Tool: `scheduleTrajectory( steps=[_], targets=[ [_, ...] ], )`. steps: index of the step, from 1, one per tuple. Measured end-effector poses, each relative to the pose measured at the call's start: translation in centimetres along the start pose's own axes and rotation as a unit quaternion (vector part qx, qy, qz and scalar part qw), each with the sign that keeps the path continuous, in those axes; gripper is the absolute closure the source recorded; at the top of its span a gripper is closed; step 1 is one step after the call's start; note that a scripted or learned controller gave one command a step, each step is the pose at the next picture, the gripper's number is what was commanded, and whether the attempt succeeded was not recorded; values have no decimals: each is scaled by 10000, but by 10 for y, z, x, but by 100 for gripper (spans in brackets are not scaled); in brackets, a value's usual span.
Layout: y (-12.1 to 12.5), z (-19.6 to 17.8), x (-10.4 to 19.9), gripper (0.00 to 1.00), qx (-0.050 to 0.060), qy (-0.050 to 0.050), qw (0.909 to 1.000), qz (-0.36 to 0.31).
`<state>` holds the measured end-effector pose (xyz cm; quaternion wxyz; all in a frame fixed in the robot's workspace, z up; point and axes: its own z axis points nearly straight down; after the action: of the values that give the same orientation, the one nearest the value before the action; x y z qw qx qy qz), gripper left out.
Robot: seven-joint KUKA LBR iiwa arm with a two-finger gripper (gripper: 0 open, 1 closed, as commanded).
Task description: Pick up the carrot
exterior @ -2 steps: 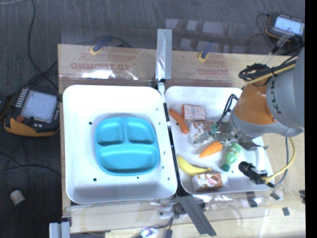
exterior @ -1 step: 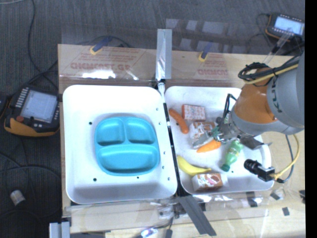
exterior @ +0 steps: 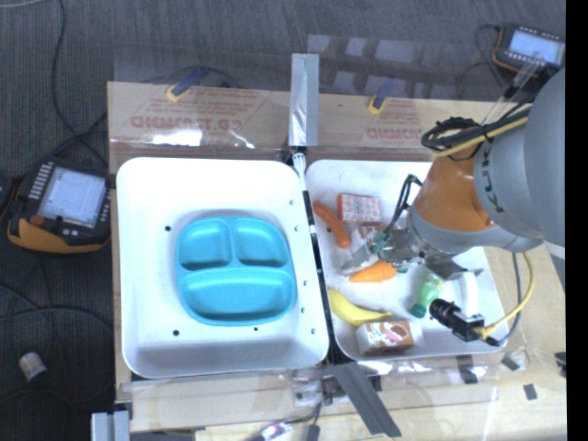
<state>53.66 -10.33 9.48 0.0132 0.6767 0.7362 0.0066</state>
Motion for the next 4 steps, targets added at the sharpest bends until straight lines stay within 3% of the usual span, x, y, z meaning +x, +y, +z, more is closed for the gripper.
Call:
scheduleTrajectory(
  steps=[1,2,3,4],
  targets=[
    [-16,-1,-1,0,-17,-29,9974,-726],
    [-28,-89,23,0,149,67,9958,-905],
    [11,6,-13,0,79,39,9958,-912],
    [12,-4,-12,100,75,58,9958,-913]
  ],
)
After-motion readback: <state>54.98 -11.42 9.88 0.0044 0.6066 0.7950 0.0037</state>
